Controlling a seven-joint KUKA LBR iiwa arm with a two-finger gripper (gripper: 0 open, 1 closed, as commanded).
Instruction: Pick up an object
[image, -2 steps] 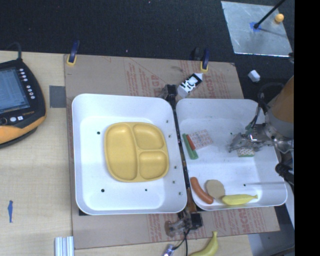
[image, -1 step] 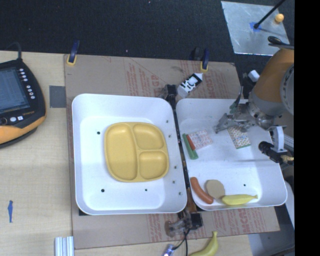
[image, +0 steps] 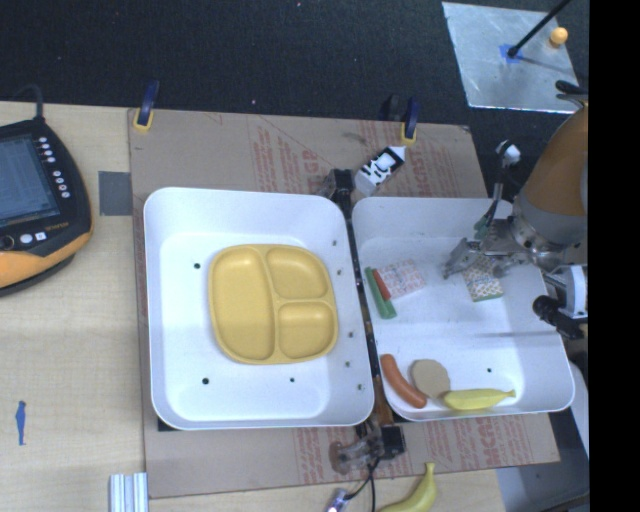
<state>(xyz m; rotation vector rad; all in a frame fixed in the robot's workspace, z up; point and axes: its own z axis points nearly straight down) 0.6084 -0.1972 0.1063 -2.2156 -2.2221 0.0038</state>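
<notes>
In the right bin (image: 530, 350), my gripper (image: 484, 262) hangs over the far right part, open, with nothing held. A small patterned sachet (image: 486, 288) lies just below its fingertips. A second patterned sachet (image: 402, 277) lies further left, beside a red and green stick (image: 379, 293) at the bin's left wall. Along the near edge lie a red sausage (image: 402, 382), a tan round piece (image: 431, 377) and a yellow banana (image: 478, 399).
The left bin (image: 180, 390) holds a yellow divided plate (image: 272, 302). A teach pendant (image: 30, 200) lies on the bench at far left. Another banana (image: 420, 490) lies outside the bins at the front. A black-and-white tag (image: 380, 168) sits behind the bins.
</notes>
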